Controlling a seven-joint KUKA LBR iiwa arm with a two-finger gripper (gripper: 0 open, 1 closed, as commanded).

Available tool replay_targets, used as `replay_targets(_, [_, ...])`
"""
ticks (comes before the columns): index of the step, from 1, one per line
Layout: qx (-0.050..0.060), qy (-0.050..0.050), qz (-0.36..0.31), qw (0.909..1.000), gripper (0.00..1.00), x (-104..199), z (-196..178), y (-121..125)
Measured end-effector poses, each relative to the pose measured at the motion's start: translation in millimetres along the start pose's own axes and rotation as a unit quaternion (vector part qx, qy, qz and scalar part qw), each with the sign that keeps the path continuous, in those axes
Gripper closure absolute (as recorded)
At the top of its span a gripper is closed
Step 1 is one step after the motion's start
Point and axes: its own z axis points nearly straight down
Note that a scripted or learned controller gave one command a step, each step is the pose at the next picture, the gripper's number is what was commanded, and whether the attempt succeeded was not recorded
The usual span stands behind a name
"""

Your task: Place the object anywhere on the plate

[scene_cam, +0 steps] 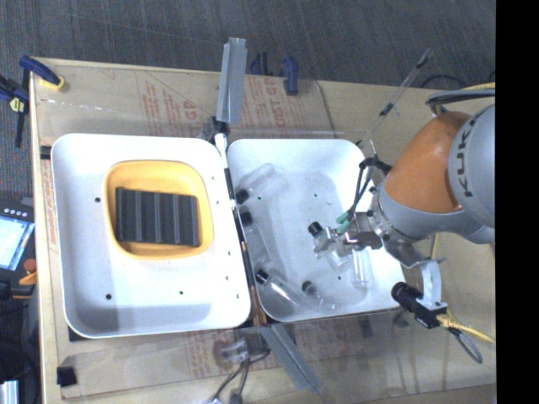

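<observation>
— Where is the claw (338, 241)?

— Low over the right bin (290, 150), right of its middle, at the end of the grey arm (438, 188), which comes in over that bin's right edge. Whether the claw is spread or pressed together I cannot tell; glare and clear plastic blur it, and I see nothing pinched in it.

— What lies closest to it?

— A clear bottle (360, 269) just beside it, toward the bin's front right corner, but I cannot tell if they touch. A second clear bottle (282, 291) lies in the front left corner, and a third (259, 179) near the back left corner.

— And the plate?

— The yellow plate (160, 172) sits in the left bin (84, 297), around its middle and nearer the back edge, well apart from the claw.

— Anything on it?

— A dark ribbed block (157, 215) lies flat on the plate, inside its rim.

— Beyond the bins?

— The cardboard-covered bench (354, 99), with a blue clamp (40, 70) at its back left corner.
</observation>
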Motion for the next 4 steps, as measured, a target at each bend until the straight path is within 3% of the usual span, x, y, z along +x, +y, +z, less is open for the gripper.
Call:
replay_targets(1, [0.000, 0.001, -0.055, 0.9985, 1.00, 45, -28, 56])
replay_targets(2, [0.000, 0.000, -0.051, 0.9987, 1.00, 88, -9, 103])
replay_targets(3, [-0.001, 0.000, -0.150, 0.9886, 1.00, 170, -1, 136])
replay_targets(4, [-0.001, 0.000, -0.150, 0.9886, 0.00, 170, -2, 136])
